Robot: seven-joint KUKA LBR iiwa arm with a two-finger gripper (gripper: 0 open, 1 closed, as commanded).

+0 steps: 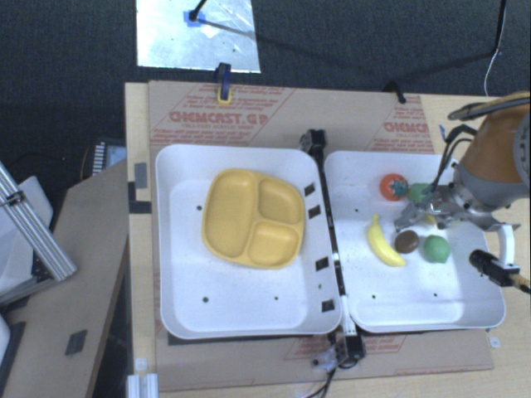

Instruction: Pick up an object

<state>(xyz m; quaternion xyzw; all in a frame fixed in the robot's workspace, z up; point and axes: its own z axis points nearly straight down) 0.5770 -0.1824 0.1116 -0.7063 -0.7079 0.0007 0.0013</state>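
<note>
The right bin (415, 301) holds several small objects. A yellow banana (383, 241) lies near its middle, with a brown round fruit (406, 241) touching its right side. A green ball (436, 248) sits just right of the brown fruit. A red tomato with a green stalk (393, 186) rests towards the back, and a small green piece (419, 193) lies beside it. My gripper (421, 214) hangs low over the bin, between the green piece and the brown fruit. Nothing shows as held.
The left bin (182, 297) carries a yellow divided plate (252, 217). The arm's orange band (496, 143) and grey wrist (485, 191) cover the right bin's back right corner. A black divider with clips (325, 222) runs between the bins.
</note>
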